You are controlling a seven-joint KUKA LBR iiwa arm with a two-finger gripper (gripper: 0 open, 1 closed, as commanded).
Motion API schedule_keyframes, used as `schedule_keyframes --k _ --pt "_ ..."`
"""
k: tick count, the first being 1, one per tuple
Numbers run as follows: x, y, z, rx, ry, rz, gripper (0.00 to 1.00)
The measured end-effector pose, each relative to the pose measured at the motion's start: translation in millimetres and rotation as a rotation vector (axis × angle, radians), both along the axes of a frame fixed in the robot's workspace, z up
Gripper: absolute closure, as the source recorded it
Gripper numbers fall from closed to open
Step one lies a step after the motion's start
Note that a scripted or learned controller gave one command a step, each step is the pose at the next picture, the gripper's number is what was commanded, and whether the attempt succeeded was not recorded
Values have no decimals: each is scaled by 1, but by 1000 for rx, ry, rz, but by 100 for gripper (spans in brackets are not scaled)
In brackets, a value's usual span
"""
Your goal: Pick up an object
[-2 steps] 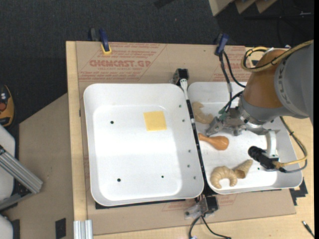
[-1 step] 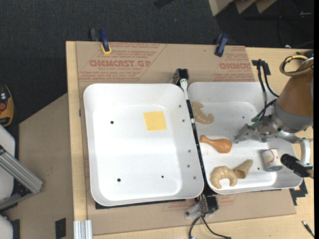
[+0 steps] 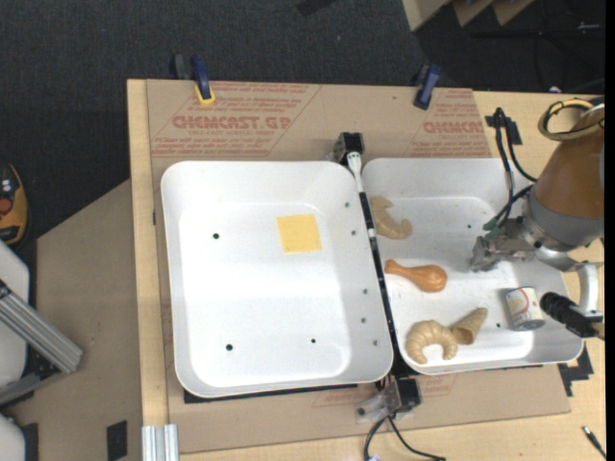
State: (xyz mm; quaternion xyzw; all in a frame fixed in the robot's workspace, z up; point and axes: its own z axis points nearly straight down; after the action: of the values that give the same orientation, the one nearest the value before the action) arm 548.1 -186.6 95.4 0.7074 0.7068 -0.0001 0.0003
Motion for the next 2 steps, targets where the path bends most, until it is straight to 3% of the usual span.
schedule_keyframes --k 1,2 --pt "-28 -4 202 -6 -19 1 100" --pt "-46 78 113 6 8 7 100"
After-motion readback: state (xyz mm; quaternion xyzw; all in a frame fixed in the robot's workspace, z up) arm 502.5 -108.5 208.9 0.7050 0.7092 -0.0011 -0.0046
